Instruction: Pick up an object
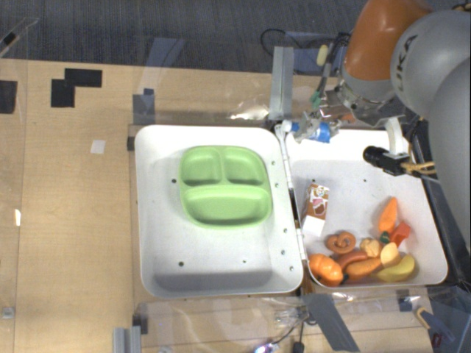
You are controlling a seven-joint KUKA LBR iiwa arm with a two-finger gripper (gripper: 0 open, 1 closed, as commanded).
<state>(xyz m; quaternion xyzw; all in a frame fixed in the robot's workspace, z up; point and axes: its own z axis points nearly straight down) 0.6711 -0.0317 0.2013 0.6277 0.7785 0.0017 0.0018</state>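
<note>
The gripper [316, 126] hung over the far rim of the right bin [346, 160], close to that bin's far left corner. From this angle I could not tell whether it was open or closed. Every loose thing lay nearer the camera than the gripper, well apart from it. Closest, almost straight toward the view's lower edge, was a small carton [318, 201], brown and red on top and white below, lying flat just beside the bin's left wall. Further on from it sat a brown pretzel [341, 242]. A round, glossy orange [326, 268] filled the near left corner. A reddish-brown sausage [360, 265] lay touching the orange. Beside it lay a curved yellow banana [397, 268], with a pale yellow lemon [388, 253] resting against it. To the gripper's right and nearer the camera, a tapered orange carrot [388, 214] stood tilted, with a small red piece [399, 232] just beside its lower end. To the gripper's left, in the left bin [158, 197], lay a light green plate [224, 184] with three compartments.
</note>
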